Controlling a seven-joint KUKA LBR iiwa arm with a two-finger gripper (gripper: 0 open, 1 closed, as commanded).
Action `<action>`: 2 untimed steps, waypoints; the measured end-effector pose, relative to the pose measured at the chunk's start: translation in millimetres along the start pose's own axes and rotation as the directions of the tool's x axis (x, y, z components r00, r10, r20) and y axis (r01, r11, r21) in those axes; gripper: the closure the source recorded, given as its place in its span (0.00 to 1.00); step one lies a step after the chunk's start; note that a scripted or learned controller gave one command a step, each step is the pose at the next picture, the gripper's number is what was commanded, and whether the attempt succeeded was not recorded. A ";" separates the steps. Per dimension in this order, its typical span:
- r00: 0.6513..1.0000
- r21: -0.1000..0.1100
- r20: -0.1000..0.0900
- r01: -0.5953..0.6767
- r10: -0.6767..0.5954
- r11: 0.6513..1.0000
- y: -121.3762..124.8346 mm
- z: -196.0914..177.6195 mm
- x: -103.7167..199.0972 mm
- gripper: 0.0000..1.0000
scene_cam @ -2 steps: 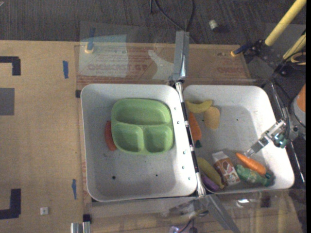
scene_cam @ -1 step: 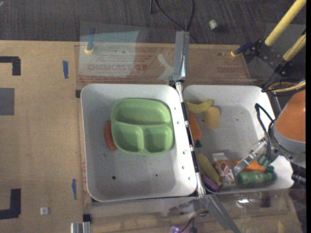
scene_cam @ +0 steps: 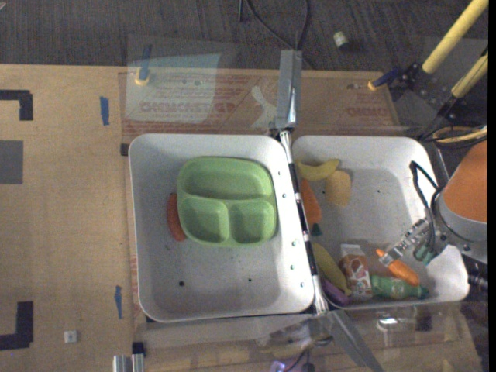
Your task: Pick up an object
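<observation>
My gripper (scene_cam: 401, 248) reaches into the right bin (scene_cam: 380, 157) from the right, low near its front right corner. It hangs just above and against a small orange carrot (scene_cam: 401, 270). A green bottle (scene_cam: 394, 287) lies right in front of the carrot, beside a red and white carton (scene_cam: 356, 269). At the bin's back left sit a yellow banana (scene_cam: 318, 169) and a tan potato (scene_cam: 338, 187). An orange carrot (scene_cam: 310, 202), another yellow piece (scene_cam: 328, 263) and a purple item (scene_cam: 335, 293) lie along the divider.
The left bin (scene_cam: 151, 270) bears a green divided plate (scene_cam: 227, 201) with an orange piece (scene_cam: 175, 217) against its left side. A black cable (scene_cam: 422, 184) loops along the right bin's right wall. The arm's orange band (scene_cam: 473, 184) looms at the right.
</observation>
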State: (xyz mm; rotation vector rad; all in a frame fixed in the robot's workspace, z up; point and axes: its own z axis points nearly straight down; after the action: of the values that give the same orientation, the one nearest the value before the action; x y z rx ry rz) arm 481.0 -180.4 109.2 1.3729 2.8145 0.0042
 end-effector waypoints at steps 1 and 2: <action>0.987 0.006 -0.005 -0.159 0.159 0.987 55.7 -87.1 -16.2 1.00; 0.997 0.000 -0.002 -0.074 0.073 0.997 20.1 20.6 14.7 1.00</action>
State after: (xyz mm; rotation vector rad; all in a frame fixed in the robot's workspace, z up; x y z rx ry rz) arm 488.0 -156.4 88.7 1.4764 2.7637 0.0067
